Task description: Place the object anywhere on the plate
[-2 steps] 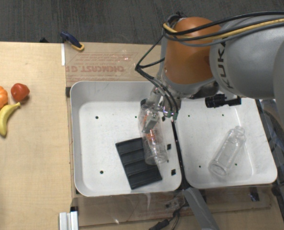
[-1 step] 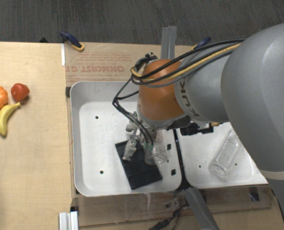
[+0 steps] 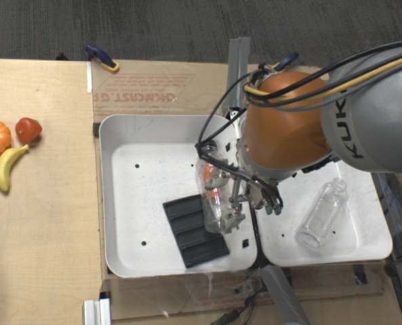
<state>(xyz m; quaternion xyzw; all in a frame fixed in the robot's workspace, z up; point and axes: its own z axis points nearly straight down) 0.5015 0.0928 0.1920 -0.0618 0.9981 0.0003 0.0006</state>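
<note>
Hidden under the wrist

The arm's orange band [image 3: 285,120] covers the bins' shared rim and the left bin's [image 3: 119,202] far right corner; the gripper [image 3: 231,212] overlaps a clear bottle [image 3: 213,195], its grasp unclear.

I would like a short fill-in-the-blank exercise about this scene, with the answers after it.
1. The black plate lies in the ____ bin.
2. A clear plastic bottle lies on its side in the ____ bin.
3. On the bench left of the bins, a banana lies beside a tomato and an ____.

Answers: left; right; orange
</note>
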